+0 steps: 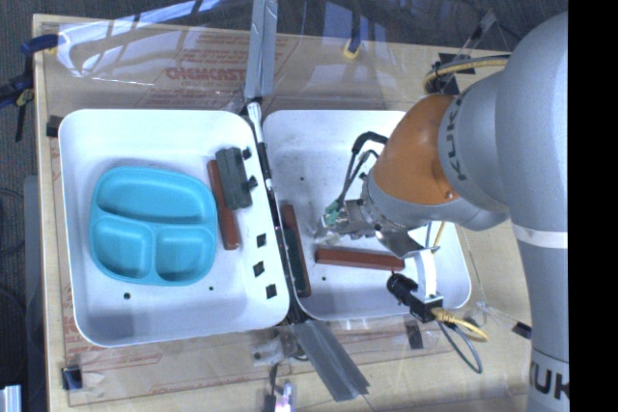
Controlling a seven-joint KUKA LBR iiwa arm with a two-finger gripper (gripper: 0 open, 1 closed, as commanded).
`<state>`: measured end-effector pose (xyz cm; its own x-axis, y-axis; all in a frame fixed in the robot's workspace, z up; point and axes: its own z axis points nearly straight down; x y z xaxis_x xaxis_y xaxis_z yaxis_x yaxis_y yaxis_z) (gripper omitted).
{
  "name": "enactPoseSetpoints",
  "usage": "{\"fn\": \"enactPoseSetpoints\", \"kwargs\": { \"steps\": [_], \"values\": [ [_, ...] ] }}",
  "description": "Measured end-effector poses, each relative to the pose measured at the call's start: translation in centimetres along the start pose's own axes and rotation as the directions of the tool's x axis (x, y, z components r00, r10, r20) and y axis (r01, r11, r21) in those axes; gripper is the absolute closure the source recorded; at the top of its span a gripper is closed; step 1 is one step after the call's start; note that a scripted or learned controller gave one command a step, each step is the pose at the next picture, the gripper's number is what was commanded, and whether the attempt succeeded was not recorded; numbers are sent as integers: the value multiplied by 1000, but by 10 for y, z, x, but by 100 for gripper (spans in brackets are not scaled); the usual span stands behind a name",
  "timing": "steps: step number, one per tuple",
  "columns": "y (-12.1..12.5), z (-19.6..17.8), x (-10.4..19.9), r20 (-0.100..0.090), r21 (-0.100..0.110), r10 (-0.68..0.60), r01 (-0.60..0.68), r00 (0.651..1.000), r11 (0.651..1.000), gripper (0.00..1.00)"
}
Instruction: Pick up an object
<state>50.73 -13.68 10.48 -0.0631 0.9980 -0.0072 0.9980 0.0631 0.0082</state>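
Two white bins side by side on the bench. Left bin [77,236]: one light blue divided tray [153,225] with three compartments, lying flat toward the bin's left half; one brown stick [223,206] lying lengthwise just right of the tray; one dark grey block [233,177] touching the stick's upper end on its right side; four small black squares [262,258] scattered near the bin's right wall.

Right bin [319,135]: one brown stick [358,258] lying nearly level across the lower middle; one long dark bar [293,248] lying along the bin's left wall, a reddish strip beside it; a small greenish piece [331,218] just above the stick's left end.

One arm [483,150] in from the right, orange band over the right bin, wrist angled down to the left. Gripper [348,219] low in the right bin, just above the level stick and next to the greenish piece; wrist body and cabling cover the fingertips, so cannot tell whether they are apart or together, nor whether anything sits between them.

Around: clear plastic sheet [193,43] behind the bins, yellow and black cables [454,323] at the right bin's lower corner
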Motion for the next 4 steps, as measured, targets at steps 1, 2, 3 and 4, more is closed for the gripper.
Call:
{"fn": "enactPoseSetpoints", "kwargs": {
  "steps": [1, 2, 3, 4],
  "values": [
    [0, 0, 0, 1, 1, 0, 0, 1000, 1000, 0],
    [-33, -14, -56, -6, 6, -29, 29, 1000, 1000, 0],
    [-26, 4, -16, 4, -9, -53, 53, 999, 999, 0],
    [-24, -8, -16, 3, -14, -59, 60, 998, 998, 100]
  ]
}}
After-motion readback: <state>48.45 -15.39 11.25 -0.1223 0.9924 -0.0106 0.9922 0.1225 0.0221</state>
